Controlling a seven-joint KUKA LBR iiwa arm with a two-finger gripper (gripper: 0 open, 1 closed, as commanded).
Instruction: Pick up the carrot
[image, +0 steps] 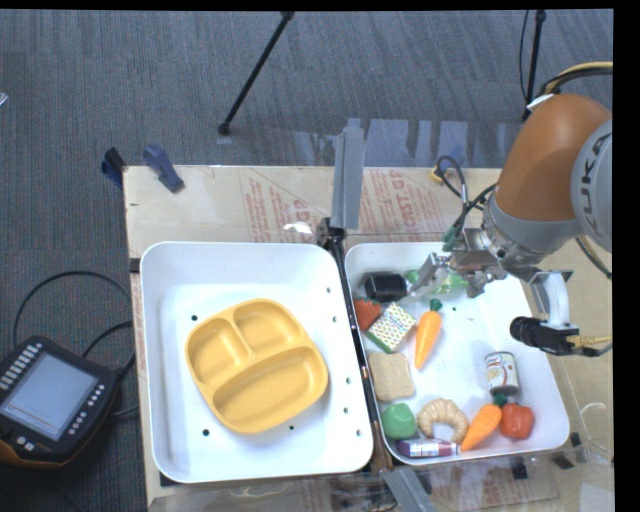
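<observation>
**Arm over the right bin, carrot lying loose beneath it**

Grey carpet surrounds the tabletop (250, 205), a cardboard-covered surface that carries two shallow white bins side by side. Reaching in from the right edge, the grey and orange arm (550, 170) is the biggest thing in sight, bent over the far side of the right bin (545, 385). Next in size, the left bin (165, 400) fills the tabletop's left half and holds a yellow divided plate (257, 364) near its middle. On the carpet off the tabletop's left edge lies a black pendant (45, 395) with a screen.

Inside the right bin, the jaws (440, 275) hang near its far edge; I cannot tell whether they are spread or pressed together. A carrot (428, 337) lies just below them, toward the bin's middle, green top pointing at the jaws, nothing gripping it. A second carrot (481, 426) rests near the bin's front edge, between a croissant (443, 417) and a red tomato (516, 420). A small can (501, 372) stands just behind them.
</observation>
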